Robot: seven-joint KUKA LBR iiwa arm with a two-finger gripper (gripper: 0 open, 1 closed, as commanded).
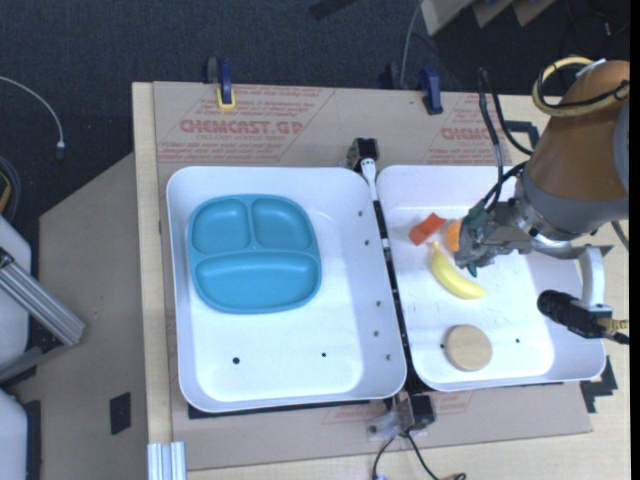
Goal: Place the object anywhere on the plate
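Note:
A blue plate (pixel 255 253) with three compartments lies in the left bin (pixel 280 368), toward its back left. In the right bin (pixel 530 358) a yellow banana (pixel 455 276) lies near the middle, with an orange piece (pixel 426 228) and a smaller orange object (pixel 453 235) just behind it. A round tan disc (pixel 467 348) sits nearer the front. My gripper (pixel 472 253) hangs low over the right bin, right beside the banana's upper end and the small orange object. Nothing visibly sits between its fingers.
The grey arm with its orange band (pixel 585 93) reaches in from the right above the right bin. A black divider (pixel 385 258) runs between the two bins. Blue clamps (pixel 225 78) hold the cardboard base at the back.

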